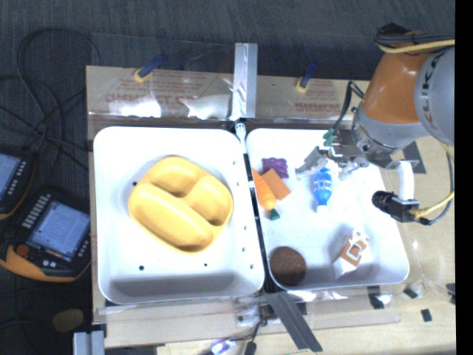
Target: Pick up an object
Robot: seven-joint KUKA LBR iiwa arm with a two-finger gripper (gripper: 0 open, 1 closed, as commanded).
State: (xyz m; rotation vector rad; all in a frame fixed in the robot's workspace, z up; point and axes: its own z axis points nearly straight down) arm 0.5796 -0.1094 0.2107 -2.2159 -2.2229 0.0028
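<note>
Dark carpet surrounds a bench (111,87) with two white bins side by side. Nearest the camera, low in the right bin (384,268): a brown ball (287,264) at the front left corner and a small orange-white box (353,248) toward the front right. Mid-bin: an orange block (269,186) with a green bit at its lower end, a purple toy (275,166) just behind it, and a blue bottle (321,186) near the middle. Left bin (118,272) has one big yellow squash-like lump (179,202).

Gripper (330,159) hangs over the back of the right bin, just above the blue bottle's top end. Fingers look spread apart, nothing between them, though the metal parts blur together so the exact gap is hard to read.

Step, as I judge it: approach, pre-grasp. Bottle is the likely target, lying on the bin floor, not lifted. Next move calls for a descent so the fingers straddle the bottle across its narrow width, then a close and lift.

Arm (403,87) comes in from the right at the far edge, orange band over the bin's back right corner, wrist pointing down and left.
</note>
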